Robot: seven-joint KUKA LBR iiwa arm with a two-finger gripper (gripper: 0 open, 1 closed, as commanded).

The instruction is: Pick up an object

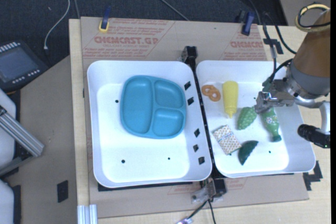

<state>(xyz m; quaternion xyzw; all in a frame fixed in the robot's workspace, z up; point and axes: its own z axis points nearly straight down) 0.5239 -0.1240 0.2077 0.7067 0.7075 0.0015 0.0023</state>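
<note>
Camera view: gripper (264, 103), opening not discernible and nothing visibly held, sits low in right bin (299, 162) between green leafy toy (245, 118) and green bottle-shaped toy (272, 126); crowding likely means a nudge, not a grasp.

Left white bin (100, 128): a plain light-blue divided plate (153, 106). Right white bin (299, 157): an orange pretzel-shaped piece (211, 92), a yellow cylinder (230, 97), a light-green leafy piece (245, 118), a green bottle-shaped item with pale markings (272, 126), a white packet with small coloured specks (227, 139) and a dark-green wedge (246, 150). The bench board (131, 39) is tan with red lettering, and the arm (315, 60) is grey with an orange band.
</note>
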